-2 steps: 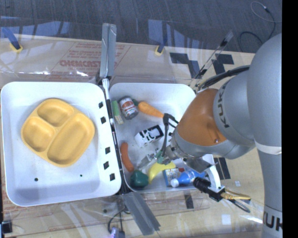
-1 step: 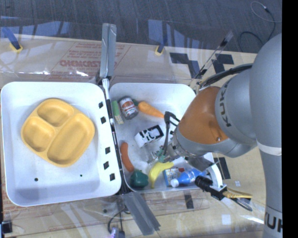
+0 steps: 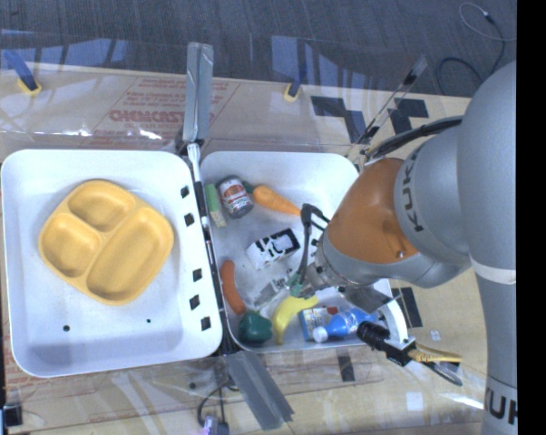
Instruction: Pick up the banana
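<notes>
Arm: I reach in from the right, my grey bulk and orange band [image 3: 368, 220] hanging over the right bin's right half.
Claw: my gripper [image 3: 302, 284] sits low in the right bin, near its middle — whether I am clenched or released I cannot tell from this slant, and nothing shows as grasped.
Banana: the banana [image 3: 291, 313] lies in the right bin toward its near edge, yellow and curved, just beside and slightly nearer than my claw; I cannot tell whether I touch it.
Green thing: a dark green rounded object [image 3: 254, 329] lies just left of the banana, in the near left corner of the right bin.
Bottle: a plastic bottle with a blue label [image 3: 338, 323] lies on its side just right of the banana, along the near edge.
Orange pieces: a carrot-like piece [image 3: 277, 200] lies toward the far side of the right bin; a reddish-orange long piece [image 3: 229, 285] lies along the left wall.
Can: a small can [image 3: 236, 197] lies just left of the carrot-like piece, at the far left.
White item: a white and black object [image 3: 274, 247] sits mid-bin, left of my wrist.
Right bin: white and shallow [image 3: 273, 163] — crowded.
Left bin: white [image 3: 19, 270], bearing a yellow divided plate [image 3: 106, 240] near its centre.
</notes>
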Controlling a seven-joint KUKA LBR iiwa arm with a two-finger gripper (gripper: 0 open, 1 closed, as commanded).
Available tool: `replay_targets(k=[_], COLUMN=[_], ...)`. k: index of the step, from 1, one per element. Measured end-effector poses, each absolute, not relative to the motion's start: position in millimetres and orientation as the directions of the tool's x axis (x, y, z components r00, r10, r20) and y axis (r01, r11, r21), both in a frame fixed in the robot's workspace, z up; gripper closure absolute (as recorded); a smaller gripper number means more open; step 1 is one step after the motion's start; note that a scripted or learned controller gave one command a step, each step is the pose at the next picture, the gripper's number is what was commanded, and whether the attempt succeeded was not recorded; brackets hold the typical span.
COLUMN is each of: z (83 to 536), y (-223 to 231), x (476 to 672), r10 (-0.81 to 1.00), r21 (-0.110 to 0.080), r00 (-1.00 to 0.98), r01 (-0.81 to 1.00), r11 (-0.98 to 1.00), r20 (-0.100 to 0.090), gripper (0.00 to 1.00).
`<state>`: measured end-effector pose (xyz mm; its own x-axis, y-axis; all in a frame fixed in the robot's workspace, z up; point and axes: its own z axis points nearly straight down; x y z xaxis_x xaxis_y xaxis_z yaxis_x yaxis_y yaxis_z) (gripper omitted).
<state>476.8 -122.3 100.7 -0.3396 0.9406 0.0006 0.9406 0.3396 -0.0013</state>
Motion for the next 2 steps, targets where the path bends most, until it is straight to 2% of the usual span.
replay_targets(k=[1, 2], z=[110.2, 110.2], y=[-122.1, -122.0], x=[477.4, 477.4], r10=[0.939, 0.939], r21=[-0.001, -0.001], r00=[-0.344, -0.344], r01=[0.939, 0.939], r11=[0.344, 0.344], r20=[0.0, 0.0], gripper=[1.0, 0.0])
